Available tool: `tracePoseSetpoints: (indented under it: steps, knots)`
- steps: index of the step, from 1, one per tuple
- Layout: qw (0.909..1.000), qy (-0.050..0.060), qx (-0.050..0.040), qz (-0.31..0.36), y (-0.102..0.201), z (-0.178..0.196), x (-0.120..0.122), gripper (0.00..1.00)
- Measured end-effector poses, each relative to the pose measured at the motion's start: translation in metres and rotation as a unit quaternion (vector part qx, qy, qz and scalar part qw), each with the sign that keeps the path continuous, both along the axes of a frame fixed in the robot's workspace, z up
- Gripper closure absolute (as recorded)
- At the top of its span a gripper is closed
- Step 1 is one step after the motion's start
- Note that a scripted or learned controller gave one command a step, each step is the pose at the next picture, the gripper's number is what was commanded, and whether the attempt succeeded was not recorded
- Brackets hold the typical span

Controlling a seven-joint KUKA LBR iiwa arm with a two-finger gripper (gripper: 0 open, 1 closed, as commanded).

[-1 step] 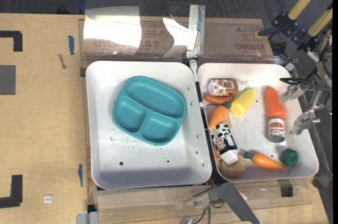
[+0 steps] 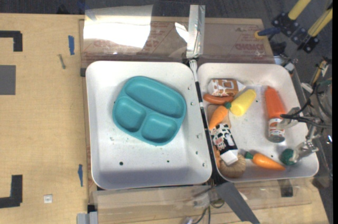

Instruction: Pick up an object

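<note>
Nearest you, the toy carrot [image 2: 262,161] lies at the front of the right bin [image 2: 252,130], with the orange bottle [image 2: 274,112] and the yellow piece [image 2: 243,102] farther back in that bin. You cannot tell the gripper's state. Every object rests in the bin, so the whole pick is yet to do.
</note>
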State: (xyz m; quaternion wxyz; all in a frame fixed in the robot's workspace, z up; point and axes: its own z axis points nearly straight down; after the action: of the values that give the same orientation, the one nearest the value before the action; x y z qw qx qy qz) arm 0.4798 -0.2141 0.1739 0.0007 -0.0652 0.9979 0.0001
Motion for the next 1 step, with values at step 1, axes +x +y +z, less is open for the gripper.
tracePoseSetpoints:
  steps: [1]
  knots:
    - [0.9983, -0.005, -0.0015, -0.059, -0.0067, -0.0850, 0.0471, 0.00]
